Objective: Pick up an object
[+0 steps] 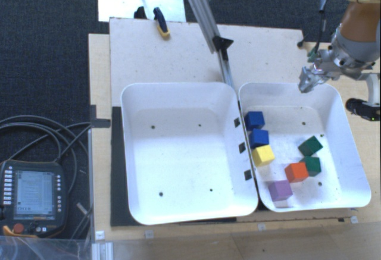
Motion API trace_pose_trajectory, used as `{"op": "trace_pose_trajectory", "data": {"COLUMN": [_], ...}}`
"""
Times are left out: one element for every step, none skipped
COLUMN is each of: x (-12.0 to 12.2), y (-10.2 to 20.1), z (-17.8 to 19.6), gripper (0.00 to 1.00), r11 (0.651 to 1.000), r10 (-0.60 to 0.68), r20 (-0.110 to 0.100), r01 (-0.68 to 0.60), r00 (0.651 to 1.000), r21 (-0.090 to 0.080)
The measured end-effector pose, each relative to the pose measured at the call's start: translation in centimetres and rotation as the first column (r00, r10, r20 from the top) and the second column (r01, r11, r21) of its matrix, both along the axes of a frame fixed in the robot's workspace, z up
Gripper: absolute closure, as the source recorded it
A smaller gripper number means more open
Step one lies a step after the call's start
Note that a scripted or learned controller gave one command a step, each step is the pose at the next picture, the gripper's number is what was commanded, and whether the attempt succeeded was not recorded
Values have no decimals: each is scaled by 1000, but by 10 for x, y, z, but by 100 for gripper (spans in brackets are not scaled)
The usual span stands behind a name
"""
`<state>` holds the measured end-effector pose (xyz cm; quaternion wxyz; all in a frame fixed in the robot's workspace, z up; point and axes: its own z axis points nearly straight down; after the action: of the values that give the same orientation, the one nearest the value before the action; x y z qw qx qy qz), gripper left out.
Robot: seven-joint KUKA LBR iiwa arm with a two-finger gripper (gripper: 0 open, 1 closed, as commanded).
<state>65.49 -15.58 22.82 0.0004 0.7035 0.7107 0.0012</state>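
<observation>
The right bin (348, 152) holds several small blocks: two blue ones (255, 119) (259, 137) near its left wall, a yellow one (263, 155) below them, a purple one (280, 190) at the front, an orange one (296, 172), and two dark green ones (310, 146) (312, 165). My gripper (307, 82) hangs over the bin's far right rim, well above and behind the blocks. Nothing shows between its fingers.
The left bin (137, 134) stands beside the right one. A slanted metal pole (202, 9) runs down to the gap between the bins. A blue-and-yellow clamp (161, 22) lies on the board behind. A teach pendant (33, 196) and cables sit at the lower left.
</observation>
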Motion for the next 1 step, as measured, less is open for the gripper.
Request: {"op": "trace_pose_trajectory", "data": {"x": [-13], "y": [50], "z": [4], "gripper": [100], "r11": [1000], "r10": [0], "r20": [-1], "r01": [0], "r00": [1000], "r21": [1]}}
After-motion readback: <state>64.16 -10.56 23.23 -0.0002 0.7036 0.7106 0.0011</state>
